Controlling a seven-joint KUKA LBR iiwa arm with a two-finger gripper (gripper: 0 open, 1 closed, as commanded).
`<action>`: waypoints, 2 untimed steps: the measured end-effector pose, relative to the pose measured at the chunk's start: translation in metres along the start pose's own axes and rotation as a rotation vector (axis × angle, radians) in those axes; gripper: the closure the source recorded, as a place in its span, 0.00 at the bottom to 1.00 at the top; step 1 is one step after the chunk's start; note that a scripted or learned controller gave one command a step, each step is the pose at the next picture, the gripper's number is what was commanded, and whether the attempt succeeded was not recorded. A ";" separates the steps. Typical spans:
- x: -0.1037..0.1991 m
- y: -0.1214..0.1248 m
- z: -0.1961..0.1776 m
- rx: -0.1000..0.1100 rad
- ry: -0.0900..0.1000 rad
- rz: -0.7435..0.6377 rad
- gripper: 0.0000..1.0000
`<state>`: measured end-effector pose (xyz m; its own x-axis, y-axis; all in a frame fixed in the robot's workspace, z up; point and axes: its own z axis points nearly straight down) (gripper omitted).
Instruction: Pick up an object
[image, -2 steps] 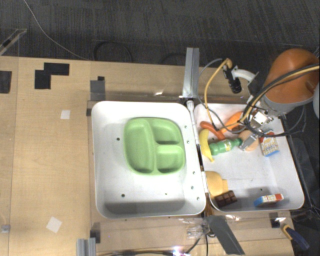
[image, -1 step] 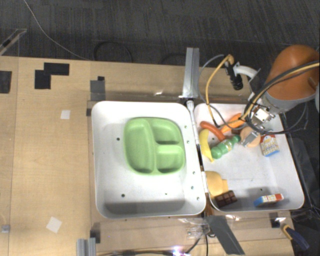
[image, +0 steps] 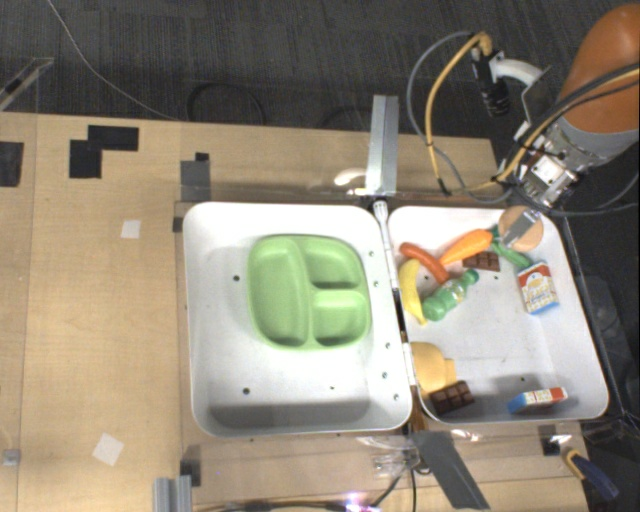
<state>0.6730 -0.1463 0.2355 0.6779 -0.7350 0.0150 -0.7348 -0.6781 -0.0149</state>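
My gripper (image: 519, 232) hangs low over the far right corner of the right bin (image: 590, 385), right at a round tan object (image: 530, 232). Just left of it lie an orange carrot (image: 465, 245), a small brown block (image: 486, 262) and a green piece (image: 511, 253). A red and white carton (image: 538, 288) sits below the gripper. Further left are a red sausage (image: 424, 262), a yellow banana (image: 409, 290) and a green bottle (image: 447, 297). I cannot see anything held.
At the right bin's near side lie a tan bun (image: 431, 363), a chocolate bar (image: 450, 397) and a blue box (image: 537, 399). The left bin (image: 215, 390) holds a green divided plate (image: 305, 290). Cables (image: 440, 90) loop behind the bins.
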 end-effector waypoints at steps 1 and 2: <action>-0.020 -0.014 0.002 -0.008 -0.015 -0.073 1.00; -0.082 0.019 -0.004 -0.009 -0.013 -0.045 1.00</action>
<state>0.6031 -0.0994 0.2380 0.7107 -0.7035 0.0020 -0.7035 -0.7107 -0.0058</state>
